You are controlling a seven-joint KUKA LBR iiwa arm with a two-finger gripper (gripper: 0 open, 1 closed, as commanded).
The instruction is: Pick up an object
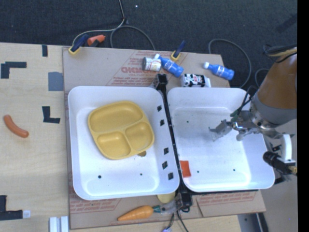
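Cardboard bench, yellow tray, 2 bottles

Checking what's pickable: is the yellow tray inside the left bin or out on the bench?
Inside. The yellow tray lies flat on the left bin's floor, within its rim.

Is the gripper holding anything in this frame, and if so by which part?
Nothing is held: the gripper hangs over the right bin with nothing between its fingers.
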